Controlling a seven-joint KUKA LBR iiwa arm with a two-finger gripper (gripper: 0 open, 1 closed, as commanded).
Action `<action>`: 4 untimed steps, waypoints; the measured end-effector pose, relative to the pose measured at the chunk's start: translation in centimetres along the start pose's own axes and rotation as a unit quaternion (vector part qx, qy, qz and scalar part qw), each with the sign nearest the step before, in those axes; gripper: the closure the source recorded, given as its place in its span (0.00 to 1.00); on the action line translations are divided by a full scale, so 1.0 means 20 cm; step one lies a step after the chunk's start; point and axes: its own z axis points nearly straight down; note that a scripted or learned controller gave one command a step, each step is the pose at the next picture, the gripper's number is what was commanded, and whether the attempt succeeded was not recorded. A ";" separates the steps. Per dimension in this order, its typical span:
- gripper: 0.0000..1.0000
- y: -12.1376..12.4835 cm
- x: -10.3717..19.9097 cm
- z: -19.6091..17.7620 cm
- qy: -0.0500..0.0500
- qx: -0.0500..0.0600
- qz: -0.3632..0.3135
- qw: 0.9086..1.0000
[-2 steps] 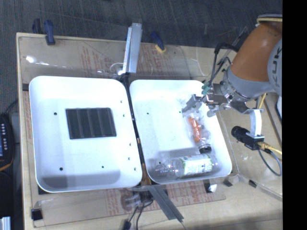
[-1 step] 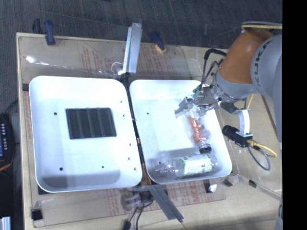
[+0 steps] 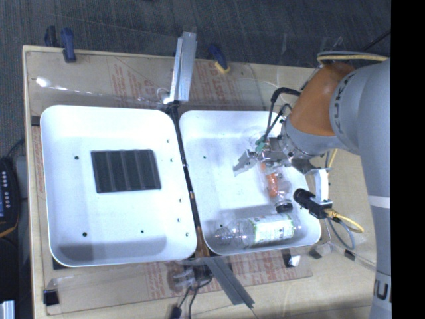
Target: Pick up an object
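Fingers apart, nothing between them, over right bin; small orange bottle just beside; clear bottle along near wall.

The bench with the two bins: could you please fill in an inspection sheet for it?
Surface: wooden bench, two white bins side by side.
Job's things: clear bottle lying along the right bin's near wall; orange-labelled bottle below the gripper.
Clutter: dark grate in the left bin.
Grippers: over the right bin.
Cables: black cable looping at the wrist; yellow cable at the bench's right.
Surroundings: blue clamps; dark floor.
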 end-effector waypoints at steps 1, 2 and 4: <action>0.00 -0.03 0.01 -0.35 0.000 -0.002 -0.009 1.000; 0.00 0.06 0.00 -0.17 0.001 0.000 -0.032 0.999; 0.00 0.06 0.01 -0.15 0.000 -0.001 -0.111 0.994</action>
